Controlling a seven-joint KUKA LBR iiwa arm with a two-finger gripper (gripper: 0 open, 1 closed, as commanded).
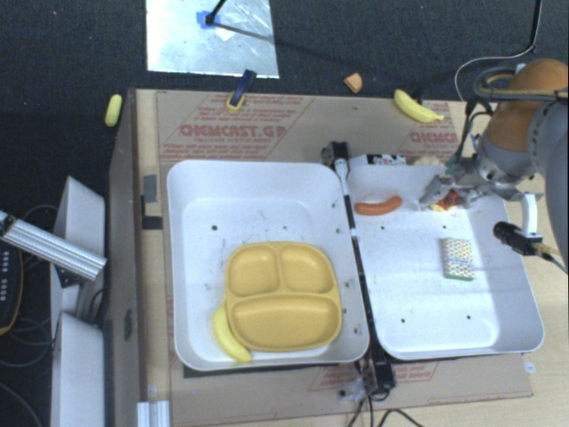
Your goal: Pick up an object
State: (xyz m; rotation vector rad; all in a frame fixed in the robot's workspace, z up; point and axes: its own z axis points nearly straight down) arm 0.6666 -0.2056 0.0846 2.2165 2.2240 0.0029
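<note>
While the gripper (447, 194) sits low at the upper right of the frame, in the far corner of the right bin (511, 327), something small and red-orange (447, 201) shows at its tip; whether it is gripped, I cannot tell. The toy sausage (378, 206) lies just left of it, the patterned block (458, 258) below. A good pick probably needs a straight, slow lift clear of the bin wall.

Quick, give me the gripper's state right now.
Gripper: low over the back of the right bin, by a small orange-red object; open or shut cannot be told.
</note>
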